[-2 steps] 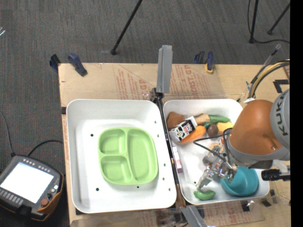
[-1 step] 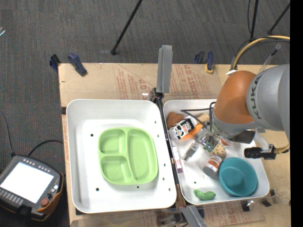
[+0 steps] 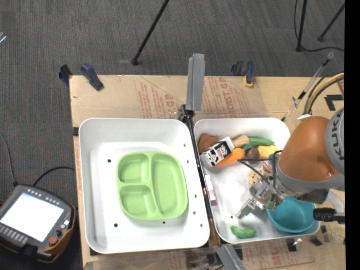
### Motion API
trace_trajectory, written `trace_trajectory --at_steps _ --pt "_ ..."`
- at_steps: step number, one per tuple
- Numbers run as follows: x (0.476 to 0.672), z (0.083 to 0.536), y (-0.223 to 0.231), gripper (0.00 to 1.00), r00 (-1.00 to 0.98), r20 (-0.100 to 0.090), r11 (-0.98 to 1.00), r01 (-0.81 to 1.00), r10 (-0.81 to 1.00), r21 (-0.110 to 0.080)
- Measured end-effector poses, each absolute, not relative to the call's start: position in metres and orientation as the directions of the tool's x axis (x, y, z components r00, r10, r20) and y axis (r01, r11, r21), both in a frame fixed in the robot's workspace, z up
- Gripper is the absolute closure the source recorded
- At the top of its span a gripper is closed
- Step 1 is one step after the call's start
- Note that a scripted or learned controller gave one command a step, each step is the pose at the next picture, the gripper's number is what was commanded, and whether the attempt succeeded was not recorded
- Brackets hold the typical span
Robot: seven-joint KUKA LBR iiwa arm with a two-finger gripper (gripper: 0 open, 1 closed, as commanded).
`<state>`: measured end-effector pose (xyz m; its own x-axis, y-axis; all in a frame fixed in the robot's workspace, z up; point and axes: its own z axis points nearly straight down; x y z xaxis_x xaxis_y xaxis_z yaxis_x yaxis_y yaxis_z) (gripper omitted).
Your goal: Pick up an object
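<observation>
**Kid:** Where is your gripper now?

**Helper:** It is down low in the right bin, just beside the blue bowl. You can see metal bits there, but I cannot tell how the gripper is set or if it has anything.

**Kid:** What could you pick up?

**Helper:** The little green piece lies near the front wall, close under your gripper. It looks small and light, maybe smooth, so it might slip. Take it across its thin middle.

**Kid:** And the other stuff?

**Helper:** The carrot and the small box sit in a pile at the back with more toy food. They touch, so they are harder to grab alone. The bowl looks stiff; take its rim.

**Kid:** And the green tray?

**Helper:** That is in the left bin, well apart.
</observation>
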<state>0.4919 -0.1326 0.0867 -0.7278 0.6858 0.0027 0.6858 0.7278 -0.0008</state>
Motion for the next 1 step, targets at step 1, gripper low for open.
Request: trace_trajectory --at_steps 1 --pt "0.4933 0.0962 -0.1302 1.00 -0.731 0.004 0.731 0.682 0.682 0.002"
